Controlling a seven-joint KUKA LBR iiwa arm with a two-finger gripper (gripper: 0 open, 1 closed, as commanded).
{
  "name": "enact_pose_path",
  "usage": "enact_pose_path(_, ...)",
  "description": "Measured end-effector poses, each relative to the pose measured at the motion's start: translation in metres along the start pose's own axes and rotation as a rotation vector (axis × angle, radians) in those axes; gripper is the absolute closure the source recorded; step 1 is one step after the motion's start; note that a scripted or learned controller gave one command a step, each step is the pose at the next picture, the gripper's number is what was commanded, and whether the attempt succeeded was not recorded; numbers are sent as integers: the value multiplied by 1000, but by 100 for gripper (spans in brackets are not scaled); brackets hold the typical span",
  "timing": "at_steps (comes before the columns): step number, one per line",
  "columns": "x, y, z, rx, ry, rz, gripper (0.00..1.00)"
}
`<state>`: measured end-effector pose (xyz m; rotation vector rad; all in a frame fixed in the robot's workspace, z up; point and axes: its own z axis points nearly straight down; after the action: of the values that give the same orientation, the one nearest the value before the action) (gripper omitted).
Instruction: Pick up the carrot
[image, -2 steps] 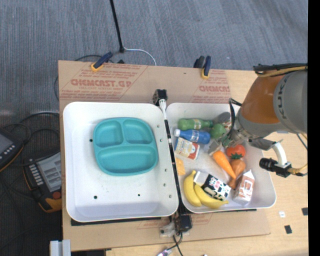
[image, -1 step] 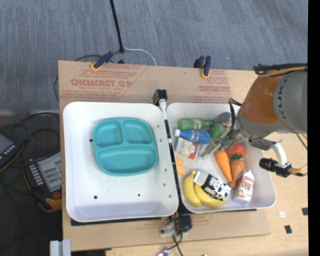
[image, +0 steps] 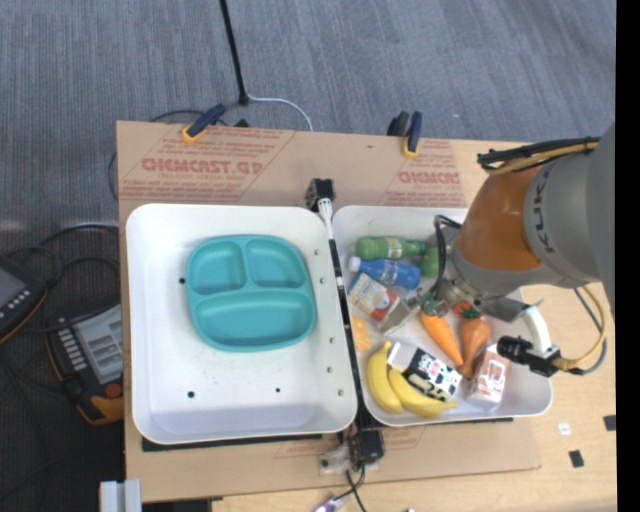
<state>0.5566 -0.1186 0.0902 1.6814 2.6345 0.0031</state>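
Reaching in from the right, arm (image: 530, 225) bends down over right bin (image: 530, 400); hand (image: 447, 300) above carrot (image: 441, 337), grip state unreadable.

Teal divided plastic plate (image: 250, 292) in the left white bin (image: 150, 330); orange tapered carrots (image: 441, 336), yellow curved bananas (image: 392, 385) right.

L bin (image: 150, 330) holds a teal divided plate (image: 250, 292), lying flat; R bin (image: 535, 400) holds two carrots (image: 441, 336) side by side, tips toward the near edge, a banana (image: 392, 385) at the front-L corner, a green bottle (image: 392, 247) and a blue bottle (image: 390, 271) at the rear, plus small cartons; arm (image: 540, 220) overhangs R bin from the R, wrist above the carrot tops.
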Motion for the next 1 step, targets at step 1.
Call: enact_pose_path(1,0,1,-11,-3,1,1,100)
